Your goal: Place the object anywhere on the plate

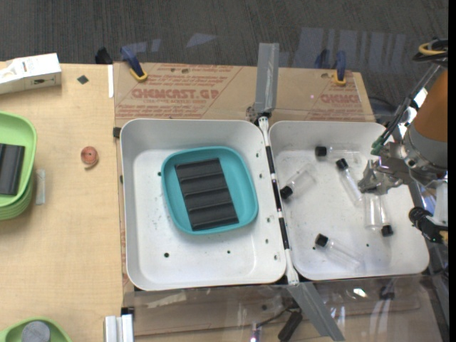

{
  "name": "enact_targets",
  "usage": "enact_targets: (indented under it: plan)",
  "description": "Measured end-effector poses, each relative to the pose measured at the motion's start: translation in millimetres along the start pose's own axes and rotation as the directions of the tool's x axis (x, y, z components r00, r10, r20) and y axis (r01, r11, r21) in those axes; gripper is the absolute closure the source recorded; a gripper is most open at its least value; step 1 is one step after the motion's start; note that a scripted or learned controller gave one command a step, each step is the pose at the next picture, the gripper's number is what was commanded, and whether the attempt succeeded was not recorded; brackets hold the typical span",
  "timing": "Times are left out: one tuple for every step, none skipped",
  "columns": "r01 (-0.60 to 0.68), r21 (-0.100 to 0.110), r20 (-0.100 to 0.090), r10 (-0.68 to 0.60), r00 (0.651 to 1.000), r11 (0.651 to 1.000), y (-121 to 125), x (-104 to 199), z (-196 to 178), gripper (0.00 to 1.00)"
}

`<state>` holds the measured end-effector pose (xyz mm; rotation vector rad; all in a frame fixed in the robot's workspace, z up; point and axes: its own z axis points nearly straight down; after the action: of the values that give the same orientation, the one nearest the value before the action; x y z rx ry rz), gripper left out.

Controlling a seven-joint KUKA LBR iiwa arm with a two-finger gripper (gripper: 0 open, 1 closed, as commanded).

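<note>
your gripper (375,184) hovers at the right bin's (399,262) three o'clock over a clear vial (374,211); i cannot tell its state. grab mid-vial squarely, then carry to the teal plate (246,201).

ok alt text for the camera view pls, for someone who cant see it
A grey robot arm's pincer hovers over the right white bin, where several clear vials with black caps lie scattered. The left white bin holds a teal plate carrying dark rectangular blocks. Both bins rest on cardboard on a wooden bench.
</note>
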<state>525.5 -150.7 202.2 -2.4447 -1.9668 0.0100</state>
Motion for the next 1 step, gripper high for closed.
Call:
enact_targets:
  plan:
    - [-0.028, 0.001, 0.0, 0.028, 1.0, 1.0, -19.9, 71.9, 14.6, 1.0]
